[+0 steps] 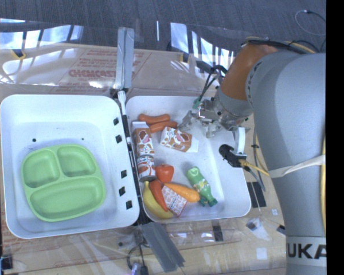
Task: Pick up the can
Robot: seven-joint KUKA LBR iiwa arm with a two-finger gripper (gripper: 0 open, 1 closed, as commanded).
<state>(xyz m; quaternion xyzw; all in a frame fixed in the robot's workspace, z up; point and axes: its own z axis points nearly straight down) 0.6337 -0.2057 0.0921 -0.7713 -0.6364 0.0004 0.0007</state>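
- The can (pixel 144 153) lay on its side along the left wall of the right bin (pixel 229 196), its printed label up.
- Hot dogs (pixel 155 121) lay just above it; a small carton (pixel 176 138) sat to its right, a tomato (pixel 165 172) near its lower end.
- Below lay a banana (pixel 153 204), a carrot (pixel 182 191) and a green bottle (pixel 201 186).
- The gripper (pixel 204 118) hung over the bin's upper right, well apart from the can; whether its jaws were spread could not be told.
- A green divided plate (pixel 62 181) rested in the left bin (pixel 23 110).
- Risks: the wall beside the can could block one finger, and crowding food could be caught instead.
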